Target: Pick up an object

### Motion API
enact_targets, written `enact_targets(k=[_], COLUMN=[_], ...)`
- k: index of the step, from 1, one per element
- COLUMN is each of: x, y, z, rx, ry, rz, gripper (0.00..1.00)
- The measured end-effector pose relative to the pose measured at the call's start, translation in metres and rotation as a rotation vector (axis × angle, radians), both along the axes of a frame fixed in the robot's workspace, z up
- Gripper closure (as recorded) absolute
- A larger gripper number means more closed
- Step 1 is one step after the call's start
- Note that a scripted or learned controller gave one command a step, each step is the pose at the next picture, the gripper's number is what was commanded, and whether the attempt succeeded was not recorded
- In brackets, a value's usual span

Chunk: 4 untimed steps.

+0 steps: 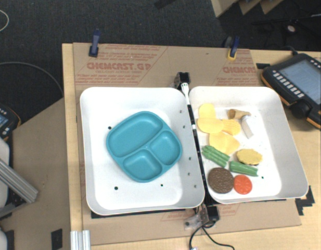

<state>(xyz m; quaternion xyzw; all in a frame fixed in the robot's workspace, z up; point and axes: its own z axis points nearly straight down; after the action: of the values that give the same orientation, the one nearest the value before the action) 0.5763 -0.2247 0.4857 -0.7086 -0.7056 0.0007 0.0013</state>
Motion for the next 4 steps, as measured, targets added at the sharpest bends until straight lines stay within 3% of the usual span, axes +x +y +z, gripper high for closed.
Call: enact_targets(k=[1,2,3,4], x=[-0.062,0.042,-0.003,-0.102], y=[0.000,0.002,0.001,0.000], z=[-0.027,0.054,-0.002,-0.025], rx=[0.000,-0.008,0.001,0.002], ry=[0.000,-0.018,0.002,0.002], rz=[0.001,0.010,0.002,0.000], gripper=[1.00,1.00,1.00,1.00])
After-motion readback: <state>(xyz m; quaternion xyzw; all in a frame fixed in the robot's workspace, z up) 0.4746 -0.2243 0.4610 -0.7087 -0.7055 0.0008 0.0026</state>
